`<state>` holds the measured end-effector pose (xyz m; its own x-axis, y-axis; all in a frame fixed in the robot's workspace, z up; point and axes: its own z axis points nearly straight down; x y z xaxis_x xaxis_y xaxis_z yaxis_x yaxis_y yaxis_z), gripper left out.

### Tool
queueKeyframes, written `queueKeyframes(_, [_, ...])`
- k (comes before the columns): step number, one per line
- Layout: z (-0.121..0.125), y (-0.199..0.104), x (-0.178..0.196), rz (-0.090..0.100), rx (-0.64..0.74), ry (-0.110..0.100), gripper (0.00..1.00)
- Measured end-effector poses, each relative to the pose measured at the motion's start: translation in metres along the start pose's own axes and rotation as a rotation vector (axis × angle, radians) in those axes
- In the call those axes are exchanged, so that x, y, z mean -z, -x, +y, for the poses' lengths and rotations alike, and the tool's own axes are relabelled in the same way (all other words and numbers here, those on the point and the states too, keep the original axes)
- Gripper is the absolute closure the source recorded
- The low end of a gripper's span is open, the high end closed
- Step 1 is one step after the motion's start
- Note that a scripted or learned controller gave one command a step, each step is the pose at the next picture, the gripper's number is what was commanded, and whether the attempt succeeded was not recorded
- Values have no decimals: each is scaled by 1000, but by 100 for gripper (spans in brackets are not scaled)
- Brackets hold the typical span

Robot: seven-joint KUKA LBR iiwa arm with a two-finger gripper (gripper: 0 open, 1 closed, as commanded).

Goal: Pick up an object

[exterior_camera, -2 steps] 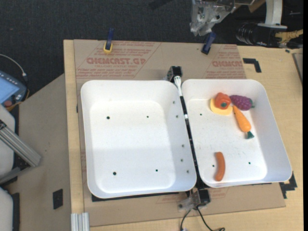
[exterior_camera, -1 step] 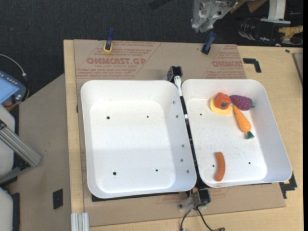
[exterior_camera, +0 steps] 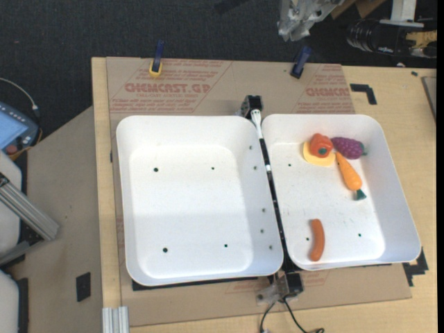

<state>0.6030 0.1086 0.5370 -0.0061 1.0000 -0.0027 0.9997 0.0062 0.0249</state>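
My gripper hangs high beyond the far rim of the bins; whether my jaws are spread or pressed together, I can't tell. Well below me, in the right bin, glossy plastic toy food: a tapered orange carrot touching a knobbly purple grape bunch, a red-orange piece on a flat yellow slice, and nearer the front a smooth sausage. A blue clamp sits just beneath me.
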Motion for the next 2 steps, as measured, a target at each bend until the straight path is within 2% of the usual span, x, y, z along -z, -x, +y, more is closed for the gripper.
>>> queueKeyframes(1, [55,-64,-1,4,-4,-16,100])
queueKeyframes(2, [54,-63,8,3,-4,-17,100])
